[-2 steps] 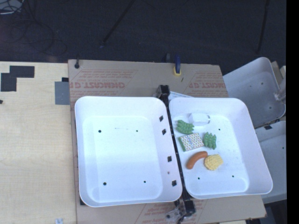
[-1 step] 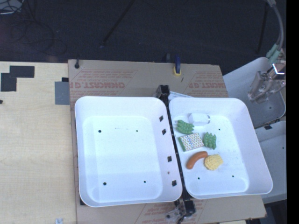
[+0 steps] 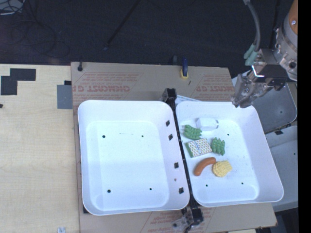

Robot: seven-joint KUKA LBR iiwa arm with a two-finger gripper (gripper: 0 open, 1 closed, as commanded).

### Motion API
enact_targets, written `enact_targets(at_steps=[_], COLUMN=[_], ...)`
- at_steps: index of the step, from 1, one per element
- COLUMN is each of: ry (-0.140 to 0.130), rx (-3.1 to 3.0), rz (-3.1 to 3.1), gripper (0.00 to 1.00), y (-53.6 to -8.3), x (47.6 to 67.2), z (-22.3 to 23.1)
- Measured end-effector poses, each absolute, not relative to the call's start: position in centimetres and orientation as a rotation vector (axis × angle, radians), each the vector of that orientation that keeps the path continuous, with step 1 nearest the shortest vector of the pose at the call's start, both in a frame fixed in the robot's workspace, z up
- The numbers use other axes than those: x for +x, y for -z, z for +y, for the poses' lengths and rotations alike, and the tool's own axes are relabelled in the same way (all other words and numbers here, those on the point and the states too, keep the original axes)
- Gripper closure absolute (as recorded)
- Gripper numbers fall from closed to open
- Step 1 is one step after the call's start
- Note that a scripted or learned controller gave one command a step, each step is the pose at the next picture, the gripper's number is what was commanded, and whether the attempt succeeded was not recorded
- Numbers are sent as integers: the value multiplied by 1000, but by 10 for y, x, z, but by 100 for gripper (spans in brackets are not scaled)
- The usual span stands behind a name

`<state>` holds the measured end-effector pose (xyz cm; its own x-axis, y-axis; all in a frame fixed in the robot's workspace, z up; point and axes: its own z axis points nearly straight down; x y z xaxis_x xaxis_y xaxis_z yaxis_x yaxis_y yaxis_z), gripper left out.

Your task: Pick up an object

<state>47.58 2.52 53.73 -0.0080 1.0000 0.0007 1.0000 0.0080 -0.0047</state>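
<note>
Smooth glossy white plastic bins (image 3: 126,115) on matt brown cardboard (image 3: 146,81).

- We are looking down from one fixed camera above the bench, at a slant.
- We are taking in both the left bin (image 3: 92,130) and the right bin (image 3: 252,149) from fairly far off.
- We are seeing the arm (image 3: 286,38) entering from the right.

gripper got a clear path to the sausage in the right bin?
Probably yes. The gripper hovers over the right bin's far corner; the sausage lies uncovered, though the corn sits close beside it.
</note>
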Motion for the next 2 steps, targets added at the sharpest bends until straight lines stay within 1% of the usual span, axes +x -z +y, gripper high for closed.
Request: enact_targets(at_steps=[2], ry=[-8], rx=[-2214], rz=[-2223], gripper=[100], y=[-511], x=[476], z=[115])
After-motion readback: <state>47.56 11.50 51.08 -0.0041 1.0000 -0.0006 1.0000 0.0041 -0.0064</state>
